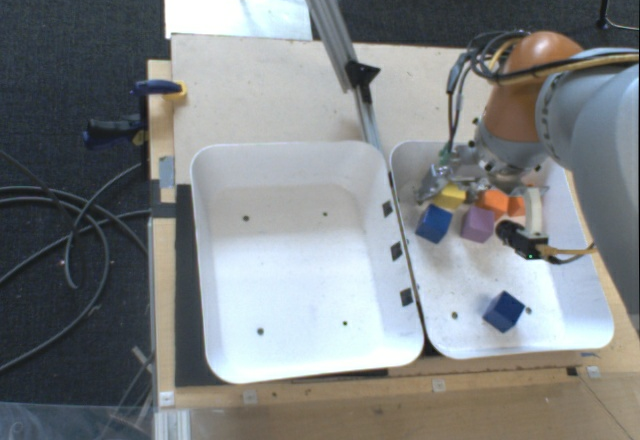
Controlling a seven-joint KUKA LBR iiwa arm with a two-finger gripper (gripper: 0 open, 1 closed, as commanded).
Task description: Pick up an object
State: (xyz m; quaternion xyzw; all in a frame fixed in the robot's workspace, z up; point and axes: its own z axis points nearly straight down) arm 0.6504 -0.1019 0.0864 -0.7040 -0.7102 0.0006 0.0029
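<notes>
My gripper (436, 184) hangs low over the back left part of the right bin (560, 328), and it is open. A yellow block (453, 196) lies just to the right of its metal fingertips (427, 192), touching or nearly touching them. In front of the gripper sits a blue cube (434, 224). A purple cube (478, 224) and an orange block (497, 200) lie close to the right, partly under the wrist. Another blue cube (504, 311) rests alone near the bin's front. Nothing shows between the fingers.
The left bin (290, 268) stands beside the right one, sharing a raised divider edge (400, 248). A slanted metal rod (330, 18) crosses the bench from the back. A blue clamp (135, 128) grips the bench's left edge, with cables on the floor.
</notes>
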